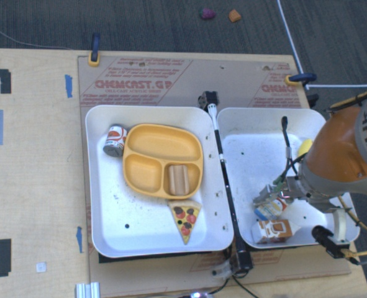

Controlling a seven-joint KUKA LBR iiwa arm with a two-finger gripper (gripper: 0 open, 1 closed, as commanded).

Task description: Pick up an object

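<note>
Carton lies in the right bin, just near of the hand, whose grip I cannot tell.

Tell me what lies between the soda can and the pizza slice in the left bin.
The camera view shows the yellow divided tray between the can and the pizza slice. A brown block sits in the tray's lower right compartment.

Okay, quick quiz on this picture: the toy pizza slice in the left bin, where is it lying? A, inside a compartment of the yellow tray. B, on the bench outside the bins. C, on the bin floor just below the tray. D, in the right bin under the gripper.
C: the pizza slice lies on the left bin floor, just below the yellow divided tray.
</note>
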